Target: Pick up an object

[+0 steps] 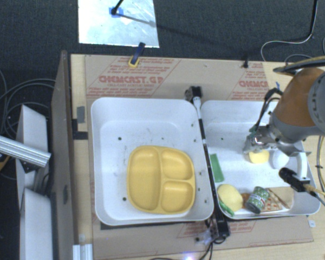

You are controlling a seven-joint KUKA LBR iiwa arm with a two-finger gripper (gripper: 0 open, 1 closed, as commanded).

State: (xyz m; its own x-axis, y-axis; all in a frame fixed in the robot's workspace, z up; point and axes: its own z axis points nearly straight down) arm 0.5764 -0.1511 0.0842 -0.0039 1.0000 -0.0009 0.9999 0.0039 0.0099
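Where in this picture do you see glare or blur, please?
In the camera view, glare washes out the silver sheet on the dark floor above the bench; the white bins are evenly lit with soft shadows only; the arm's gripper looks slightly blurred beside a small yellow object; the yellow tray is sharp.

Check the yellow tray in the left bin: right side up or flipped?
Right side up. The tray lies flat in the left bin, its three compartments facing the camera, nothing in them.
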